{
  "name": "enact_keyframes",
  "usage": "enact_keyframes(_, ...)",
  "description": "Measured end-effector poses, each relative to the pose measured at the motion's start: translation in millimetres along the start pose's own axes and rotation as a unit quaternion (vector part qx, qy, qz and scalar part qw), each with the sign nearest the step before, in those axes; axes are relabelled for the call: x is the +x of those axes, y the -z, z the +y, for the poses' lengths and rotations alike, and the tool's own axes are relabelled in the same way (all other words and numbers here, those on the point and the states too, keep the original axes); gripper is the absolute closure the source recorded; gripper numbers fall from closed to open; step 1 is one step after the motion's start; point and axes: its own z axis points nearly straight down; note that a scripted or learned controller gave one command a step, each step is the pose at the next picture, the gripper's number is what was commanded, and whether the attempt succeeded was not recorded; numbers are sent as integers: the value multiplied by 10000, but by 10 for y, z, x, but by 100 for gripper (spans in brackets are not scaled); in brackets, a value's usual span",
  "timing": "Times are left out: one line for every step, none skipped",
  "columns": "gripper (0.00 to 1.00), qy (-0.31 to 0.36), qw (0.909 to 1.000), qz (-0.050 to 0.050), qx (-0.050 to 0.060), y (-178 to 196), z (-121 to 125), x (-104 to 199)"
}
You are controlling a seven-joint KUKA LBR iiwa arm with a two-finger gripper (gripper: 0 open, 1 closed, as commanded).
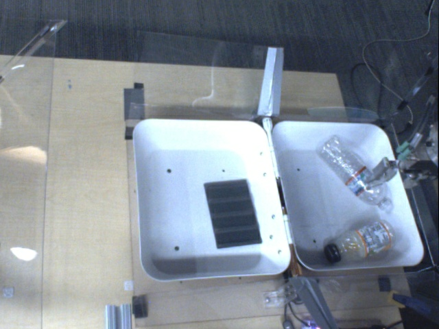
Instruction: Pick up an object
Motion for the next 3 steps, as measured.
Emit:
enact_keyframes(0, 624, 9980, 1, -10, -1214, 701, 11)
enact_keyframes(0, 864, 9963, -4, -24, -1749, 1090, -277)
enact_keyframes(100, 874, 9962, -1, -42, -1625, 1110, -265)
